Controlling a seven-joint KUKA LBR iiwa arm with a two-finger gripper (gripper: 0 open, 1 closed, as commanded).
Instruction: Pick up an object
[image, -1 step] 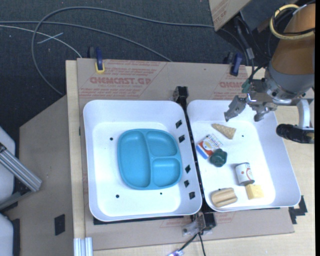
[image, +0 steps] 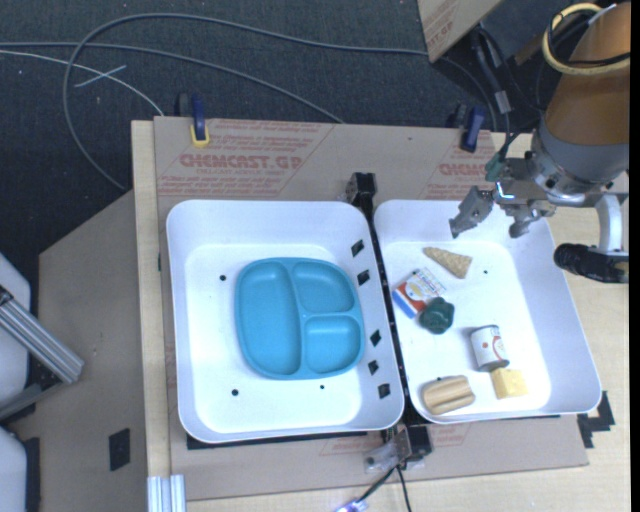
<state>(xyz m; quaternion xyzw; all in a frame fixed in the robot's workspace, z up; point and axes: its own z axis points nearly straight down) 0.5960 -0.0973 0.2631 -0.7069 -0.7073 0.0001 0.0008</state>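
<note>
While the claw (image: 492, 212) hangs with its fingers spread wide and nothing between them, above the far edge of the right bin (image: 565, 335), a tan wedge (image: 447, 261) lies just below it, beside a green lump (image: 436, 317) and a small can (image: 488, 347).

— Where is the arm?
— It comes in from the upper right, grey at the wrist with the orange band above it, pointing steeply downward.
— And the gripper (image: 494, 214)?
— Hanging low under the wrist, its two fingers (image: 468, 213) spread apart, one angled out to the left and the other to the right, with nothing between them.
</note>
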